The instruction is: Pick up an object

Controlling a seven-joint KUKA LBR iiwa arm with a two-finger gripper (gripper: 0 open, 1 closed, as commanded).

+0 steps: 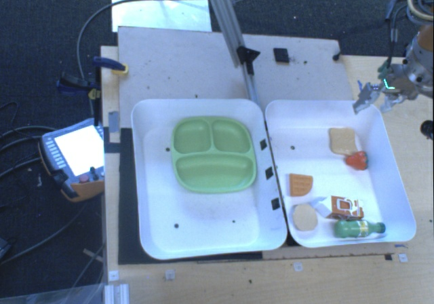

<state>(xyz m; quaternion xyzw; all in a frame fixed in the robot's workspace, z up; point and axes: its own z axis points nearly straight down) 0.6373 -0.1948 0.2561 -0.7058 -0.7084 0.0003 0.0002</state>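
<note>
The right bin (397, 180) holds several small items. A tan slice of bread (342, 140) lies near its far side, with a red strawberry-like piece (357, 159) just in front of it. An orange wedge (301, 184) and a round beige disc (305, 217) lie towards the bin's left. A red and white packet (346, 206) and a green bottle (358, 229) on its side are at the front. My gripper (375, 100) hangs above the bin's far right corner, open, with nothing between its fingers, well apart from every item.
In the left bin (146, 180) sits a green divided plate (213, 155). A slanted metal pole (227, 14) crosses the board behind the bins. A tablet-like pendant (73, 157) and cables lie on the floor at the left.
</note>
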